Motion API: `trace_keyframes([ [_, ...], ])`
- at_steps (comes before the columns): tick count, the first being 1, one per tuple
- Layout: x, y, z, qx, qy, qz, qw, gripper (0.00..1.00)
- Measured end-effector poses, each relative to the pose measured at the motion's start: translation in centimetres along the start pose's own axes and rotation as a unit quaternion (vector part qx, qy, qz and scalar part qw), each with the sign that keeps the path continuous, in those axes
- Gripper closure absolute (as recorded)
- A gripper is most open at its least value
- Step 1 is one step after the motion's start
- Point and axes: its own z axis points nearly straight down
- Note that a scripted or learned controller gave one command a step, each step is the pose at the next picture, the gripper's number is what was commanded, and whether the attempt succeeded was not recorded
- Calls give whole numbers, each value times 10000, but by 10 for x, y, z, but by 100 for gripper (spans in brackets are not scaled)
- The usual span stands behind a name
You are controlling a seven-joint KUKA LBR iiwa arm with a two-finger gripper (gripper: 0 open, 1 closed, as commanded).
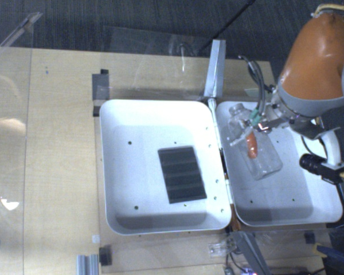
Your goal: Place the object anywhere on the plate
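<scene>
A small orange-red object [251,146] lies in the right white bin [292,205], in its upper left part. My gripper [255,151], made of clear plastic, reaches down from the grey and orange arm [315,67] and sits right over the object, which shows through the clear parts. Whether the object is gripped or just lies under the gripper on the bin floor is unclear. The plate [182,175], a dark ribbed rectangle, lies flat in the middle of the left white bin [126,125], well to the left of the gripper.
The two bins' raised walls meet in a ridge [223,171] between the plate and the gripper. A metal post [215,73] stands behind the bins where they join. Black cables and a black fitting [321,168] hang off the arm over the right bin's right side.
</scene>
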Motion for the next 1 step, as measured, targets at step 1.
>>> trace_keyframes([
  [1, -6, 45, -50, 41, 4, 477, 9989, 100],
])
